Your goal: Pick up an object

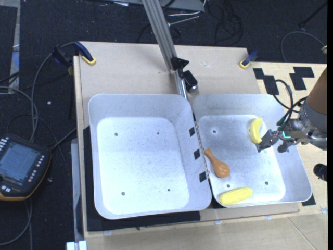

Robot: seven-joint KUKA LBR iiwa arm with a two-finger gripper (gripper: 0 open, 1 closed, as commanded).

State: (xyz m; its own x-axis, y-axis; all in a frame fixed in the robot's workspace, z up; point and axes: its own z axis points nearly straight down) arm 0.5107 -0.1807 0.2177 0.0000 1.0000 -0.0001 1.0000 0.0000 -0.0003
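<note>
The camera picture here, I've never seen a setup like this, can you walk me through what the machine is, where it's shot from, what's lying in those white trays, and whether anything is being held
This is one picture from a fixed camera above a wooden bench, looking down at a slant. Two shallow white bins sit side by side: the left bin and the right bin. The machine is a robot arm coming in from the right; its grasping tip, the end effector, hangs over the right bin. In that bin lie a yellow banana-shaped piece right beside the end effector, an orange-brown wooden spoon-like object near the divide between the bins, and a yellow corn cob at the front edge. Nothing can be seen held between the fingers. A handheld control pad lies on the floor at left.
</note>
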